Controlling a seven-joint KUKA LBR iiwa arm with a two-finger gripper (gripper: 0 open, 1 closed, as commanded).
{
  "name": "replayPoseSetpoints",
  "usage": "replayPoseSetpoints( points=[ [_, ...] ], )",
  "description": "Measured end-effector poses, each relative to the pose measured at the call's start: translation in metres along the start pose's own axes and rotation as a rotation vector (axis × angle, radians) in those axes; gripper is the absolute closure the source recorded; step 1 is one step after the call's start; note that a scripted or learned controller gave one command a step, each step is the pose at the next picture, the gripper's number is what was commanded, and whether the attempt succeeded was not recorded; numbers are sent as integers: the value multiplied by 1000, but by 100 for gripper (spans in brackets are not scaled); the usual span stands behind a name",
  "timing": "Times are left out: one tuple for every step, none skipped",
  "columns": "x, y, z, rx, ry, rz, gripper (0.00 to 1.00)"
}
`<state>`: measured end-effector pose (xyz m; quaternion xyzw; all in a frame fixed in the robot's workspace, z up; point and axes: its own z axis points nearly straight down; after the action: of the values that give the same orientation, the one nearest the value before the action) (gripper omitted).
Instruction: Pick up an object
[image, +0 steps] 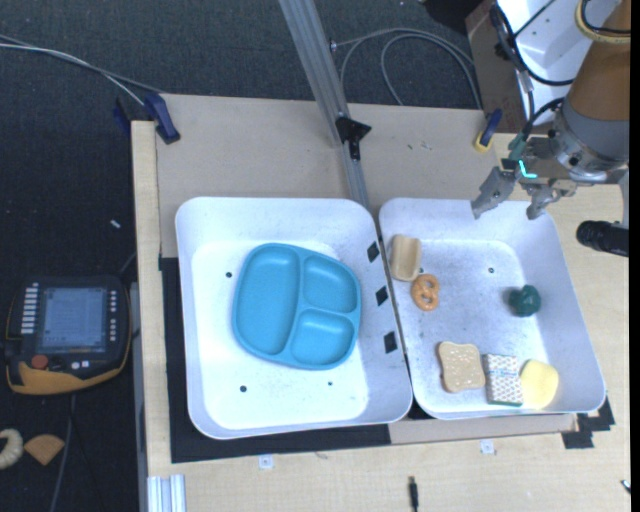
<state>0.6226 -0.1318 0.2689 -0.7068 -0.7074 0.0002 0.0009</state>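
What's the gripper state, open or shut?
Open. The gripper hangs over the far rim of the right bin with its two fingers spread apart and nothing between them.

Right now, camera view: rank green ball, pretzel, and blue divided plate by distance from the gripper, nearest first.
Gripper sits at the right bin's far edge.
1. Small dark green ball, right bin, right side.
2. Brown pretzel, right bin, left side.
3. Blue divided plastic plate, left bin.

A pale wooden bench (250, 150) stands on dark carpet (60, 150) strewn with cables (60, 55).
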Motion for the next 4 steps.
replayPoseSetpoints(
  points=[
    [0,0,-1,-1,0,0,0],
    [6,-4,61,6,1,0,0],
    [6,0,124,6,1,1,0],
    [3,5,169,5,1,1,0]
  ],
)
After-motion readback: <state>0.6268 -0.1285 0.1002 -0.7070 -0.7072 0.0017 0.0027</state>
